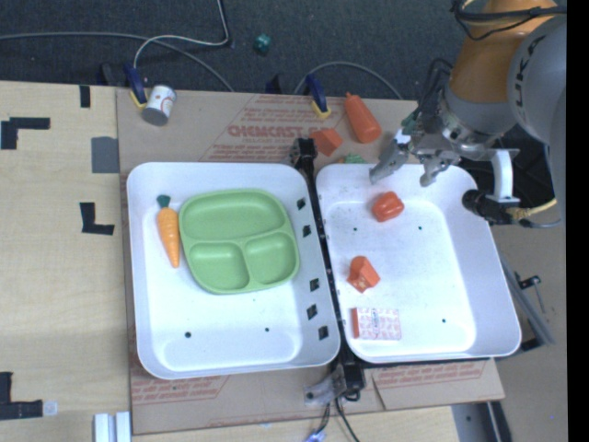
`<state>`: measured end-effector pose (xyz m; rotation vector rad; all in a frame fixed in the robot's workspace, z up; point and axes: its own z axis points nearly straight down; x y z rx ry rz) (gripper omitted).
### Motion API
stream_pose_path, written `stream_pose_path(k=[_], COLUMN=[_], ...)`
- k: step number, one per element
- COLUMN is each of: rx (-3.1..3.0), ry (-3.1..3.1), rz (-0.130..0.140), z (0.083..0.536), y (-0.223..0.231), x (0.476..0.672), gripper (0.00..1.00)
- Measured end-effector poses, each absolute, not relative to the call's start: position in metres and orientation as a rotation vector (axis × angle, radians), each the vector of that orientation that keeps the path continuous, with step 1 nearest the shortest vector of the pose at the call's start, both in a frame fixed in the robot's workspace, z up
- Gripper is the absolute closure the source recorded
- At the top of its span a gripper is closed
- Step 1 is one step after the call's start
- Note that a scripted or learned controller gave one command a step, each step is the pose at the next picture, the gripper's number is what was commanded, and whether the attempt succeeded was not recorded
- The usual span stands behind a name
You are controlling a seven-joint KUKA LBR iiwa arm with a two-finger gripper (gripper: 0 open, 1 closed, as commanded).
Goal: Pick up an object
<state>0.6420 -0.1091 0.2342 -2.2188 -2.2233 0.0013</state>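
Orange blocks (pixel 387 206) and (pixel 363 273) lie loose in your right bin (pixel 479 274), nothing lifted yet. Your hand (pixel 410 166) hovers spread wide and empty over the bin's far edge, just beyond the farther block; descent and grasp remain.

The plate (pixel 239 241) is pale green, the carrot (pixel 168 235) orange with a green top. Both bins (pixel 221 353) are white; the card (pixel 376 323) is red-patterned.
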Motion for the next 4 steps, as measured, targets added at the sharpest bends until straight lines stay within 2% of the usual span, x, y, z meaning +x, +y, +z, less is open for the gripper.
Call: stream_pose_path(k=[1, 2, 3, 4], rx=[-2.220, -2.221, -2.214, -2.219], ry=[-2.221, -2.224, -2.220, -2.224], rz=[0.006, 0.001, 0.010, 0.002], z=[0.146, 0.086, 0.094, 0.095], y=[-0.136, -0.112, -0.112, -0.112], x=[0.664, 0.654, 0.652, 0.654], gripper=[0.00, 0.00, 1.00, 0.00])
